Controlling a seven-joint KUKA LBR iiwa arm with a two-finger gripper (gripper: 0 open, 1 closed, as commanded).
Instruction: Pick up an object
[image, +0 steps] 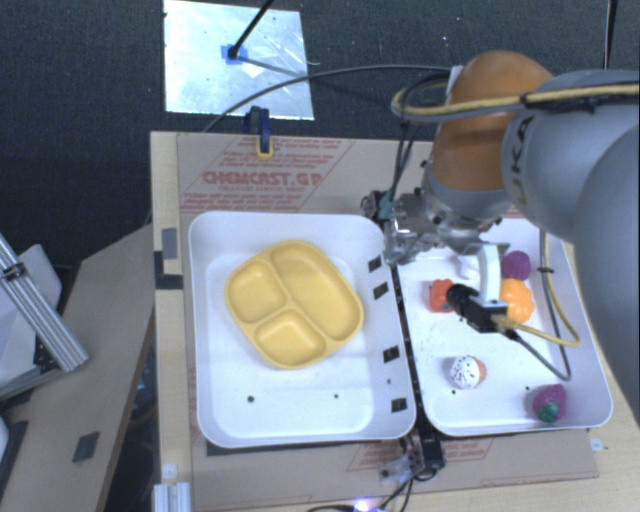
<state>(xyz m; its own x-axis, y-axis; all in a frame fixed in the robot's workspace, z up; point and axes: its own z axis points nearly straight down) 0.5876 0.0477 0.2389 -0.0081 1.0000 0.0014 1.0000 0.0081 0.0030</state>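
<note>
Purple-green toy (546, 403): nearest, in the right bin's (500, 412) front corner.
Speckled ball (465, 372): just behind, apart.
Red piece (441, 295), orange ball (516, 298): mid-bin.
Yellow plate (292, 302): left bin (300, 405).
My claw (402, 238): farthest, over the bins' divide; its grip I cannot tell.

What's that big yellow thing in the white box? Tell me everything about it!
It is a yellow plate with rounded corners, and it looks like smooth plastic. Raised ridges split it into three sections: two along the top and one below. It lies flat, right way up and turned at a slant, near the middle of the left bin. It touches just the bin's white floor.
</note>
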